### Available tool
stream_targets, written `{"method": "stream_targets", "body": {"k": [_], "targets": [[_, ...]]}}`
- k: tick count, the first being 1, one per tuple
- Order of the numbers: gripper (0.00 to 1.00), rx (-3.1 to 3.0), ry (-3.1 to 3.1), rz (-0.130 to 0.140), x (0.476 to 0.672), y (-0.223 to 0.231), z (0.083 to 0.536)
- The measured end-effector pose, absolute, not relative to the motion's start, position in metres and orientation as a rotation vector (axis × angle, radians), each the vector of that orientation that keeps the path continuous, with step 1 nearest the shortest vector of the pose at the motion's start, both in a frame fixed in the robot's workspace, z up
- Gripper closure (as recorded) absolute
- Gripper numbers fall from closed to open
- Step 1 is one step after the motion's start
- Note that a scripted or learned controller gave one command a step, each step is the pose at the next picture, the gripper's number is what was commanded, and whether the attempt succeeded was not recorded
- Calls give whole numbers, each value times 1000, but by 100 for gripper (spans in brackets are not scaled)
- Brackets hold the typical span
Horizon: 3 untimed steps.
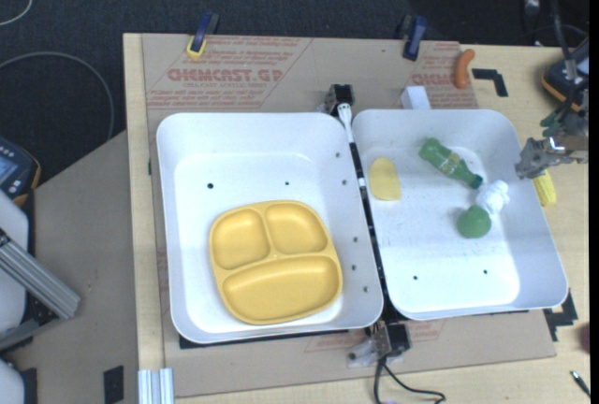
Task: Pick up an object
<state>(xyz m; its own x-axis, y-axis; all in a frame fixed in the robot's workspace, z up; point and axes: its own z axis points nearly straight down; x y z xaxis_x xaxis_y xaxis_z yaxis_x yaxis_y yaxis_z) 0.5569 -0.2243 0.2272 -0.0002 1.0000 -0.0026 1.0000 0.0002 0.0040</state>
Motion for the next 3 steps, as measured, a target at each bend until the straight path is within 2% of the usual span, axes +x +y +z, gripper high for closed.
{"method": "stream_targets", "body": {"k": [3], "targets": [[100,2209,2211,6,559,-225,259]]}}
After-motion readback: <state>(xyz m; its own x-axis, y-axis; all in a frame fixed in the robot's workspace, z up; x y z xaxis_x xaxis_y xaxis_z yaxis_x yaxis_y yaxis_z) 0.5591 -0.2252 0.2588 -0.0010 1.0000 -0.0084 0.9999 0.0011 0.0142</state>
